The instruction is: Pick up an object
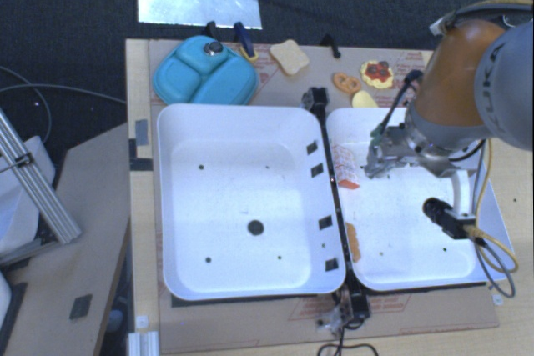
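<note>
My gripper (373, 166) hangs low over the left part of the right bin (417, 267), under the grey wrist and orange band. Just left of it, a pale item with red markings (345, 169) lies against that bin's left wall; I cannot tell whether the gripper touches it. Further forward along the same wall rests a small orange-brown piece (353, 243). The left bin (192, 137) holds a small dark round object (255, 227) near its middle.
Behind the bins lie a blue compartment tray (204, 72), a toast slice (289, 57), a pretzel (345, 82), a red-topped round piece (377, 72) and a yellow piece (364, 100). A black cable and connector (446, 218) hang by the arm over the right bin.
</note>
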You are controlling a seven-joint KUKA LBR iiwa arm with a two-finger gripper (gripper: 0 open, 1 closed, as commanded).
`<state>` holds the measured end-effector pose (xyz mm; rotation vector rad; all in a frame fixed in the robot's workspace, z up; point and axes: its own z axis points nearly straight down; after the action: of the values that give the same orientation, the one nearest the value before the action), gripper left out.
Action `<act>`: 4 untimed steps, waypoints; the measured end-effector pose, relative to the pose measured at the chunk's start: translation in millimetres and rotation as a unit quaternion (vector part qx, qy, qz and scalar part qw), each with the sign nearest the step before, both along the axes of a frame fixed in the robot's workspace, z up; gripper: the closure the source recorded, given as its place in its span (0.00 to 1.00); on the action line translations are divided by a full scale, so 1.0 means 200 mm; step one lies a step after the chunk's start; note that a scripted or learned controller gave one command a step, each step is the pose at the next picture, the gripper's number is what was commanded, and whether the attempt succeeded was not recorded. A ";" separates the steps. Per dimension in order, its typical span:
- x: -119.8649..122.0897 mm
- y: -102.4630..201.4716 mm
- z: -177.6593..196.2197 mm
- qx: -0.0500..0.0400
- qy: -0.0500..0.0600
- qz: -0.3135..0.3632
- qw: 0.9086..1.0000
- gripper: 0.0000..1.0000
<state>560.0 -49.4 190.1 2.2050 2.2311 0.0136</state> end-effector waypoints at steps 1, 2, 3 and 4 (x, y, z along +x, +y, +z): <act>0.08 0.40 -0.03 0.001 0.003 0.000 1.000 1.00; -0.23 0.64 -0.03 0.000 0.006 -0.001 1.000 1.00; -0.26 0.70 1.27 0.001 -0.006 -0.003 1.000 1.00; -0.11 0.89 0.63 -0.002 0.009 -0.001 1.000 1.00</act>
<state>538.0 129.2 316.6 2.2149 2.2346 -0.0103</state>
